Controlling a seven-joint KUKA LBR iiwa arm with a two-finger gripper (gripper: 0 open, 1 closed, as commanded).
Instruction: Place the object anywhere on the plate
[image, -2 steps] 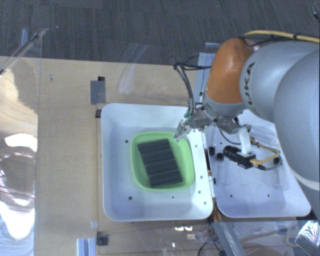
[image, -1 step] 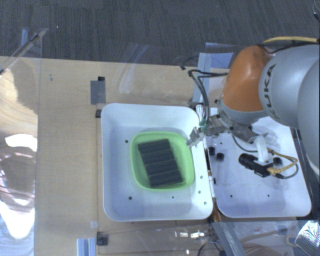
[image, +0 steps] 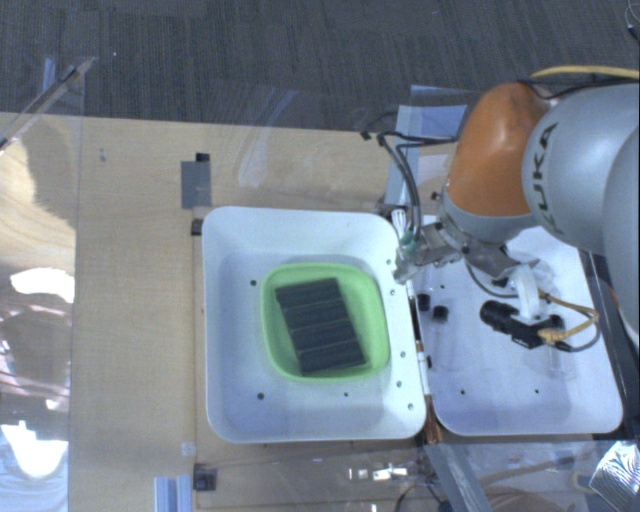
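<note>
A dark grey ribbed block (image: 320, 326) lies flat on the green plate (image: 272, 300), slightly turned. The plate sits in the middle of the left white bin (image: 225, 330). My gripper (image: 430, 285) hangs under the orange-banded wrist, over the left edge of the right bin (image: 520, 400), just right of the plate's far right corner. The wrist hides most of it. The block lies apart from the gripper, with nothing touching it.
The raised wall between the two bins (image: 418, 340) runs just below the gripper. Two small black bits (image: 440, 312) show under the wrist in the right bin; I cannot tell what they are. Wooden bench top surrounds the bins.
</note>
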